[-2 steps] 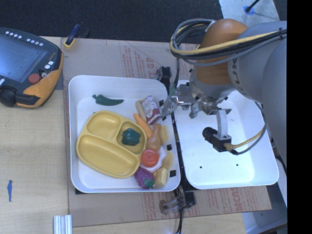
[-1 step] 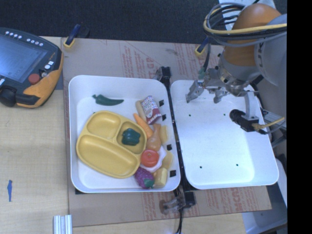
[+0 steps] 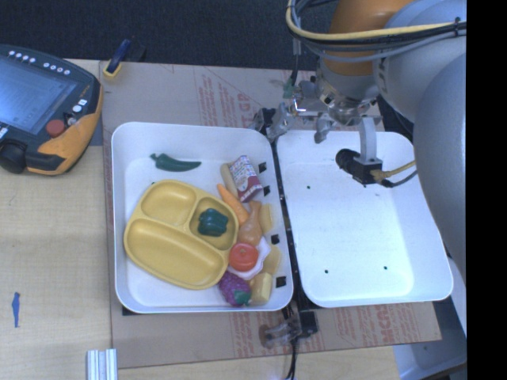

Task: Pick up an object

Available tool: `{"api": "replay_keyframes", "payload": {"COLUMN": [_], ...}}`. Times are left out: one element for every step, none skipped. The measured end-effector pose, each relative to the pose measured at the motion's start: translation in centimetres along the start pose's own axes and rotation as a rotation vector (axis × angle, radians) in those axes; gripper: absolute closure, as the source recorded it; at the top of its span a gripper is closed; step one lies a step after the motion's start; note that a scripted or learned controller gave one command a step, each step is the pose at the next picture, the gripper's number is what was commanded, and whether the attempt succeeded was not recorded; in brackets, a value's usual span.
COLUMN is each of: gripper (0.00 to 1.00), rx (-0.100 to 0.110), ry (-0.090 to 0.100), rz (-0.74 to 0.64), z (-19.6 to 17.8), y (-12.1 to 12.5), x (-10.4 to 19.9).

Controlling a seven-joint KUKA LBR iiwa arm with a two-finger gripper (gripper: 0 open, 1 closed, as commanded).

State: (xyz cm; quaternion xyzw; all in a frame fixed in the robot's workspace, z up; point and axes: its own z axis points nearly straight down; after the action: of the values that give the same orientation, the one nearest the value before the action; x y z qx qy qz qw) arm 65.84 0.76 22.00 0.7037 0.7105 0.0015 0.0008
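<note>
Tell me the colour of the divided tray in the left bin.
Yellow. The divided tray shows clearly in the camera view, with a dark green toy in one compartment.

A yellow compartmented plastic tray (image 3: 170, 244) in the left white bin (image 3: 127, 212) holds a dark green toy pepper (image 3: 212, 222); beside the tray, an orange toy carrot (image 3: 233, 203).

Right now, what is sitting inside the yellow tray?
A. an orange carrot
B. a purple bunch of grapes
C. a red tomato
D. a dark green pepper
D. The dark green pepper sits in one compartment of the yellow tray, while the other toy foods lie beside the tray in the left bin.
</note>
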Motion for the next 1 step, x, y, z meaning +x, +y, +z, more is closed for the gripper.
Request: {"api": "replay_keyframes", "payload": {"gripper": [1.0], "rx": [0.007], "ry": [-0.003], "rz": [-0.001], "z": [-0.92], "y": [-0.18], "x": [-0.41]}}
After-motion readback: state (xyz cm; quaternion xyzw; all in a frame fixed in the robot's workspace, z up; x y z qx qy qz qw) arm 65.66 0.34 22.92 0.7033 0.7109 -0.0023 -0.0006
